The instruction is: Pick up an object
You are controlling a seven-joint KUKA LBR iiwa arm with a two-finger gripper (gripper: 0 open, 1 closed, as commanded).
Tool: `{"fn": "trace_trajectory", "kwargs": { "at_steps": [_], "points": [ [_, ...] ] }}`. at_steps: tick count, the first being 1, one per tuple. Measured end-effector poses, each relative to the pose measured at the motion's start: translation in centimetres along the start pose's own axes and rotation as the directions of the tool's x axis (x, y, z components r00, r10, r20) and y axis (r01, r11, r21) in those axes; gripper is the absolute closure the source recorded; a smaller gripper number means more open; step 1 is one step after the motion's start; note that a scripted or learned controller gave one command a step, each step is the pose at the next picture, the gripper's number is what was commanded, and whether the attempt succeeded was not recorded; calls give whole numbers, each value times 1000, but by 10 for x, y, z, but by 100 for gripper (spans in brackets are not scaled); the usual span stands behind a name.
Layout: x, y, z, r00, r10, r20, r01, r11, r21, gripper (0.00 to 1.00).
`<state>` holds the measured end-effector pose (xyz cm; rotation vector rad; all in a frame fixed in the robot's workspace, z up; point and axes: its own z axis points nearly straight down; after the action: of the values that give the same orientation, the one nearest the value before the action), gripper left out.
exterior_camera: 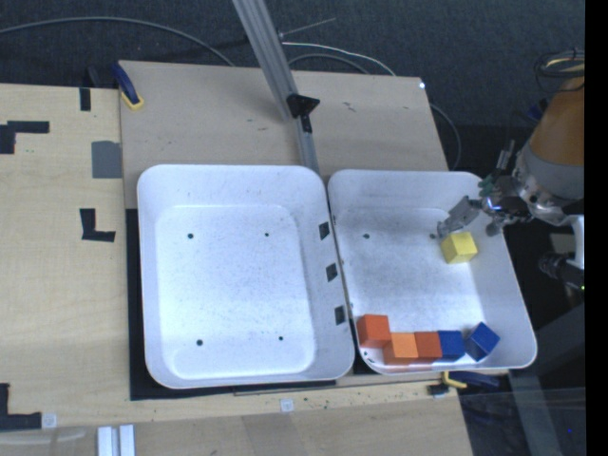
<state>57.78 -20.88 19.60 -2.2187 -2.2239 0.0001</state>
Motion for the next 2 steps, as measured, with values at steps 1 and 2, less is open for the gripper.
{"fn": "trace_trajectory", "kwargs": {
  "at_steps": [1,2],
  "points": [
    [42,-28,49,1000,0,-3,1,1000,8,0],
    [49,-39,107,1000,1,0,-1,1000,4,0]
  ]
}}
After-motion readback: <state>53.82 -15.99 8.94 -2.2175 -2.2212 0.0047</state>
